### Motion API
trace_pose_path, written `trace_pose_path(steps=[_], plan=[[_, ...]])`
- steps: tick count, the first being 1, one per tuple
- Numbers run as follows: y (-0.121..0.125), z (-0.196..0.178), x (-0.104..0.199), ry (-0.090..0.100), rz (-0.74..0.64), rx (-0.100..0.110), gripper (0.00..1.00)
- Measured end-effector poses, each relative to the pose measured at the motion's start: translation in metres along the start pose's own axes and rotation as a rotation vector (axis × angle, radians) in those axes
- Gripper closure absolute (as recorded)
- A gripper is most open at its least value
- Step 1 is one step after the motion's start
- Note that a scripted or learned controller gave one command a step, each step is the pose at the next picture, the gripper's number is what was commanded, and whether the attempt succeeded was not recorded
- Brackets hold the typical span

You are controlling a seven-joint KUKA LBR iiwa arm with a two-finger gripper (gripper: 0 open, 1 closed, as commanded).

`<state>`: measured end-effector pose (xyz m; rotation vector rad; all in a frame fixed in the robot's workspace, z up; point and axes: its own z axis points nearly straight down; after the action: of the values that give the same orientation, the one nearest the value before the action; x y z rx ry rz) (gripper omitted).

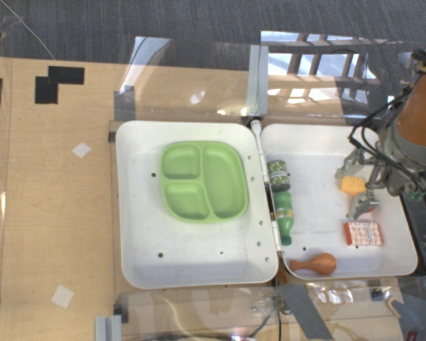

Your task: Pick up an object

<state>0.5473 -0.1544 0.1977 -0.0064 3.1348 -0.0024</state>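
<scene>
Straddling a yellow object [353, 185] at the frame's right, the gripper [356, 187] hangs spread open in the right bin [312, 148], near a red box [363, 234].

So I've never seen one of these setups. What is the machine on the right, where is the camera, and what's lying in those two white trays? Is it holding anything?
The picture is taken by one fixed camera above the bench, looking down at a slant. The grey machine with the orange band is a robot arm reaching in from the right; at its end is a two-finger gripper. It sits over a small yellow-orange object in the right bin, with a finger on either side, but whether it grips it cannot be told. That bin also holds a green bottle along its left wall, a red-and-white box and a brown pear-shaped object. The left bin holds a green divided plate.
</scene>
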Motion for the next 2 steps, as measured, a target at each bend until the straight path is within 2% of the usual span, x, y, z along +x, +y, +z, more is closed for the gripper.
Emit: trace_pose_path(steps=[1, 2], plan=[[-0.031, 0.107, 0.006, -0.01, 0.11, 0.002, 0.0], [-0.029, 0.093, 0.001, -0.023, 0.101, 0.005, 1.0]])
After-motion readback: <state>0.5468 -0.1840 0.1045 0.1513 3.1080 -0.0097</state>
